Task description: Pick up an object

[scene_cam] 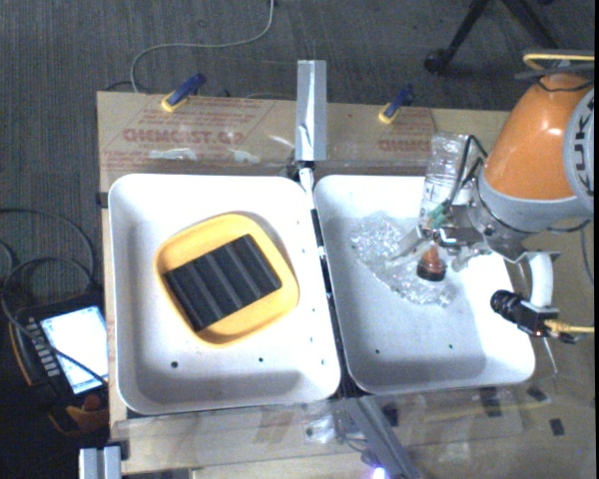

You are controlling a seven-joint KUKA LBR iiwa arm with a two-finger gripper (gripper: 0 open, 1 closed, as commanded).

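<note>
My jaws (432, 250) hang low in the right bin (499, 352), right over a crinkly clear bag (389, 252) with a small brown thing (431, 263) — probably my pick. I cannot tell their state. The yellow tray (228, 278) sits in the left bin (145, 218).

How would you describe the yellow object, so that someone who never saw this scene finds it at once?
Two white bins sit side by side; look in the left bin. The yellow dish lies near its middle, rounded, with a ribbed black insert. The right bin holds clear crumpled plastic instead.
</note>
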